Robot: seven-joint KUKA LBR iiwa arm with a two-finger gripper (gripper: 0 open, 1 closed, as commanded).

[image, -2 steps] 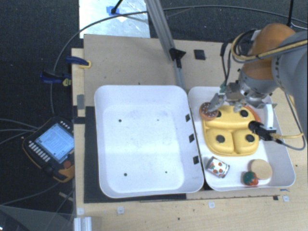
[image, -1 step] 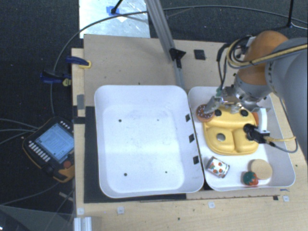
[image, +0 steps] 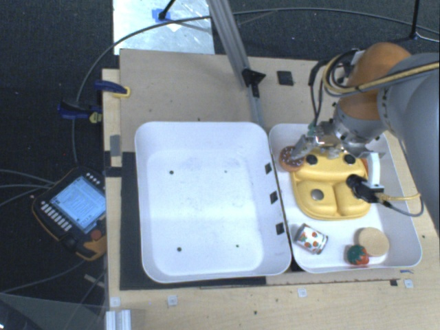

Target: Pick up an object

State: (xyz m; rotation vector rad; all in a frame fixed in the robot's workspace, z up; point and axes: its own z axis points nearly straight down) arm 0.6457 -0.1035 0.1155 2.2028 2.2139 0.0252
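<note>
Nearest the camera, along the front of the right bin (image: 412, 253): a small patterned can (image: 311, 238) lying on its side, a green and red ball (image: 356, 254), a round tan disc (image: 372, 240). One of each. Behind them, one yellow moulded tray (image: 330, 194) with two hollows; at the back left corner, one round piece with a brownish rim (image: 289, 159). Five loose things in that bin altogether.

Gripper (image: 311, 145) low over the back of the yellow tray, beside the round piece; cannot tell whether apart or together, nothing seen between them.

Probably light and stiff, all of them. Tray too wide, better taken by its rim. Can likely smooth, apt to roll; best gripped across its body. Disc flat, awkward from above.

Left bin (image: 199, 198): one, white.
</note>
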